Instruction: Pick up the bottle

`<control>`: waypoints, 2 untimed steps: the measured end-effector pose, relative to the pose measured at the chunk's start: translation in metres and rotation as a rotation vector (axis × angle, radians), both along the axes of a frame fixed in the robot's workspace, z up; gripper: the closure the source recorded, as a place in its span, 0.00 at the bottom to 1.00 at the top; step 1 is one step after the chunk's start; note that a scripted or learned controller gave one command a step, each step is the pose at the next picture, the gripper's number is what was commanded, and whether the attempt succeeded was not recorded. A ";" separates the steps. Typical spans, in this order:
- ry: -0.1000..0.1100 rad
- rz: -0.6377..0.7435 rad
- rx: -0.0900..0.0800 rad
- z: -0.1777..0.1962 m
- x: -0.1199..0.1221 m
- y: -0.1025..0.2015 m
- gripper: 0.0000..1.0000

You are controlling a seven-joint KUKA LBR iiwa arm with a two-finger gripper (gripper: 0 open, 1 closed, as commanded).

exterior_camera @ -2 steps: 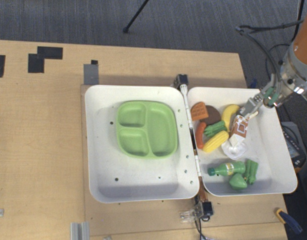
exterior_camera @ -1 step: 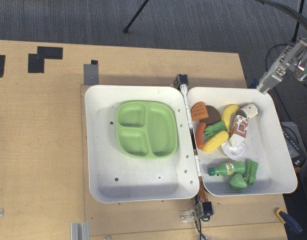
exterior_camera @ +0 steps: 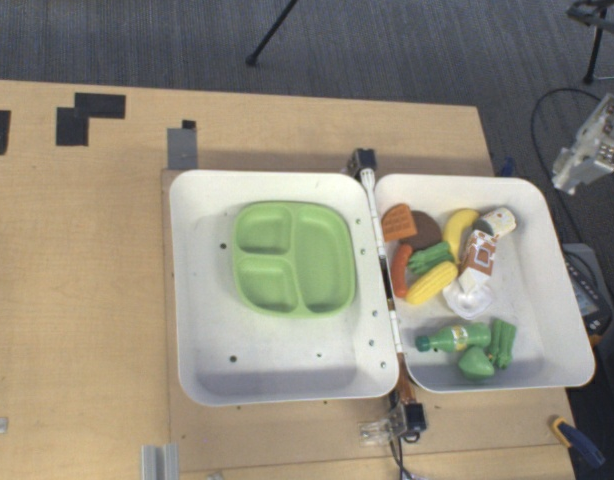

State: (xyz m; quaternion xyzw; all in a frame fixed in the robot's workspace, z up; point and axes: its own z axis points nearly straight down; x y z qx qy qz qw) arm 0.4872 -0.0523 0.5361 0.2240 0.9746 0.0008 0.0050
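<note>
Tan bench — grey carpet beyond, two white bins.

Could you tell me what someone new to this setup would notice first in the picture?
Probably the green divided plate, alone in the left bin. Next comes the bright jumble of toy food in the right bin, with the green bottle lying on its side near the front. The gripper hangs off to the right, outside the bins.

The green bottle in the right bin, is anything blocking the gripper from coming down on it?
Nothing lies over the bottle; its top is exposed. The gripper is off beyond the right bin, apart from it. A green toy vegetable touches the bottle's base end, so only that side is crowded.
</note>
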 end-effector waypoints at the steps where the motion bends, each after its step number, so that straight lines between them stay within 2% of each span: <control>1: 0.004 -0.287 0.003 -0.105 0.005 0.012 1.00; 2: 0.000 -0.015 0.000 -0.008 0.000 0.025 1.00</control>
